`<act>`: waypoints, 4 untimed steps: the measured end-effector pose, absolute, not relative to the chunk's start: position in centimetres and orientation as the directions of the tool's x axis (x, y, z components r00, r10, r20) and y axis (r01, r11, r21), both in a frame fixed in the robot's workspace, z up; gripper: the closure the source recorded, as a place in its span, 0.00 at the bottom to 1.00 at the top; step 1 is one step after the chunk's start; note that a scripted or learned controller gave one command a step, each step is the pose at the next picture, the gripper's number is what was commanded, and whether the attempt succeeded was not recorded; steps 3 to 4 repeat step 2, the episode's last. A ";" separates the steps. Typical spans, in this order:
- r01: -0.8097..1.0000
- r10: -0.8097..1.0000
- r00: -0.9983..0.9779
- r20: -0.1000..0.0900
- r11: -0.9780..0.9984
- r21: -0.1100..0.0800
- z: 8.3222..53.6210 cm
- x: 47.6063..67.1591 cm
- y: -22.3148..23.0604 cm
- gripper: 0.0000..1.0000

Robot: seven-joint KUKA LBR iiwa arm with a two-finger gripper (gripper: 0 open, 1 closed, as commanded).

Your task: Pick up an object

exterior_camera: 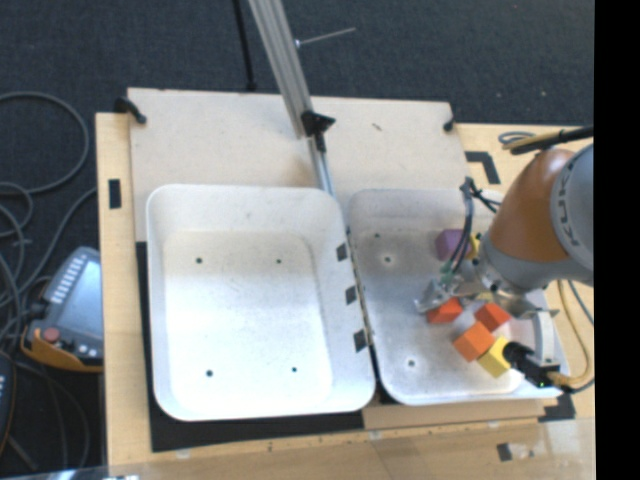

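reaching in from the right edge of the tabletop, the grey arm with its smooth orange band bends down over the right bin. both bins are shallow white plastic trays with rounded corners and a finely speckled floor; the left bin sits just beside the right one, their inner rims almost touching. the tabletop is a pale, matte board over a light wooden base.

the blocks lie in the right bin's near right corner. an orange-red block lies nearest the bin's middle, a flat-faced chunk tilted so its long axis runs roughly toward the far right corner. a second orange block sits just to its right, close under the wrist. a larger orange cube lies nearer the bin's front rim, touching a yellow block at the corner. a rounded purple piece lies farther back, near the right rim, partly behind cables.

the hand hangs low over the bin floor, just above the orange-red block; metal parts show there, but i cannot tell how far it is open, or whether it touches the block. nothing is seen held in it.
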State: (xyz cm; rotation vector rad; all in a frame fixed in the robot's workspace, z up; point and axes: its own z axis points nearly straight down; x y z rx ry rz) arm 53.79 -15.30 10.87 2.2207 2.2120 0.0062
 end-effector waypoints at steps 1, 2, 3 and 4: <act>1.000 1.000 -0.010 0.003 0.010 0.008 20.0 52.6 -5.1 1.00; 1.000 1.000 -0.010 0.003 0.010 -0.001 19.6 49.8 2.5 1.00; 1.000 1.000 -0.010 0.003 0.010 -0.001 19.6 49.8 2.5 1.00; 1.000 1.000 -0.010 0.003 0.010 -0.001 19.6 49.8 2.5 1.00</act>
